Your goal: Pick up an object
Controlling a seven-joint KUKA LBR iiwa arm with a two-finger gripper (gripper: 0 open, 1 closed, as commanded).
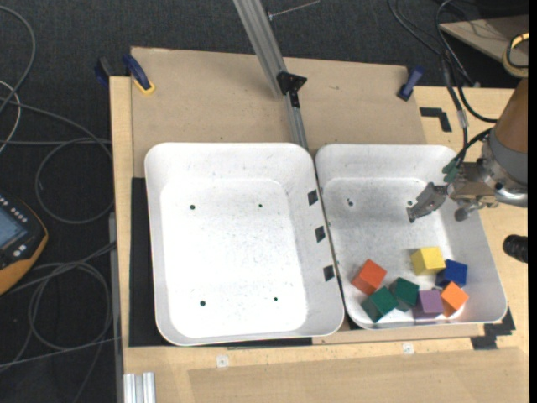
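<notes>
Several small blocks lie in the near right corner of the right bin: a red-orange block, a yellow block, a blue block, an orange block, a purple block and two green blocks. My gripper hangs over the right bin's far right part, above and behind the blocks. It is open, its two fingers spread apart with nothing between them.
The left bin sits beside the right one, with a shared divider in the middle. A slanted metal pole rises from behind the bins. Cables lie on the floor at the left.
</notes>
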